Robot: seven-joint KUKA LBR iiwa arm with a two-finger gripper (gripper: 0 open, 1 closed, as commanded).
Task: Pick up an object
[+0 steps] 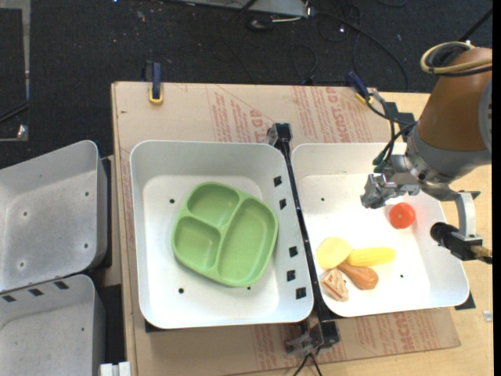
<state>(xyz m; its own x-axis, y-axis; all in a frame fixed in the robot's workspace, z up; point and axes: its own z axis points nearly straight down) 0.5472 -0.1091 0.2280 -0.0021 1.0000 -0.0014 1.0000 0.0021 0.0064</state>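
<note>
End effector (pixel 378 192) hovering over right bin (pixel 446 288), finger opening indiscernible, gripping nothing visible; red ball (pixel 402 215) sitting just right and nearer

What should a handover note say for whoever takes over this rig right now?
Claw: over the right bin, near its back, just left of the red tomato; nothing visibly held.
Right bin, front half: yellow round piece, yellow banana-like piece, orange-brown piece, pale tan piece, clustered together.
Left bin: green divided plate.
Done: no object lifted.
Left: grasp one; the tomato looks nearest.
</note>
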